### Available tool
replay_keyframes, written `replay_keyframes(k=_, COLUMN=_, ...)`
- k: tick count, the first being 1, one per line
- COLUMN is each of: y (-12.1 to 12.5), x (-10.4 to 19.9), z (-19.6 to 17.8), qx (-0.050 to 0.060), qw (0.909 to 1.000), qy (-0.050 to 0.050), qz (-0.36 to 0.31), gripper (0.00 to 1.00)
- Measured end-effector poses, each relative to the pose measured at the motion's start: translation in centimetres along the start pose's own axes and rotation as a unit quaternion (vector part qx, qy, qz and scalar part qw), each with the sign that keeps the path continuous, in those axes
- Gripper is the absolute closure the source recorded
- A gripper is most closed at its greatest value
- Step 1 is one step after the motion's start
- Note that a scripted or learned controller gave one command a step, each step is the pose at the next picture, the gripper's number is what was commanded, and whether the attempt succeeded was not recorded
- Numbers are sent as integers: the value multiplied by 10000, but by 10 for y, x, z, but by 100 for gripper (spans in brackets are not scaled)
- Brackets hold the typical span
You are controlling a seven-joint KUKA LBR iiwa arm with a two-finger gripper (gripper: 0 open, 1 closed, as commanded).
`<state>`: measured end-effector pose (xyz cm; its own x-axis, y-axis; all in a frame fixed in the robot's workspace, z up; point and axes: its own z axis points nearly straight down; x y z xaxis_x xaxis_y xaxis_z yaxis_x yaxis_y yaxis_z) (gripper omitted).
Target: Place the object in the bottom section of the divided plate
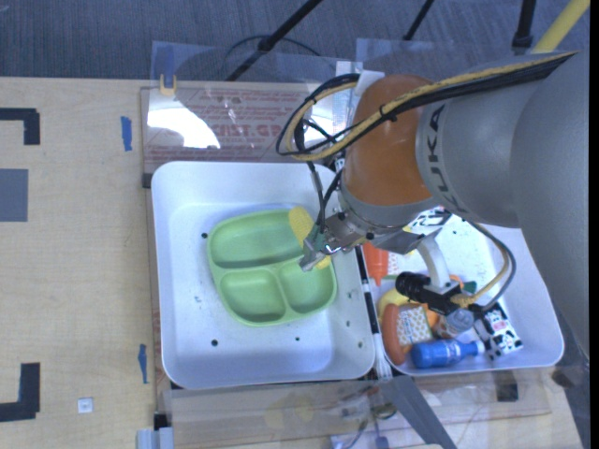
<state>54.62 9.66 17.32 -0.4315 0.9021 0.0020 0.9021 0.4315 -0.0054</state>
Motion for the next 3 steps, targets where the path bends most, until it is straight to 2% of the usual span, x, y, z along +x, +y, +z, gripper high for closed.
replay_keyframes(k=1, y=10, x=70, z=-27, qx=-28, qw=9881, qy=-15, qz=-1540, gripper=100)
replay_keyframes(k=2, y=10, x=-15, z=-129, qx=-20, qw=9984, qy=-14, qz=569, gripper=100)
replay_keyframes(k=3, y=37, x=65, z=-135, qx=-34, qw=9971, qy=-21, qz=-756, gripper=100)
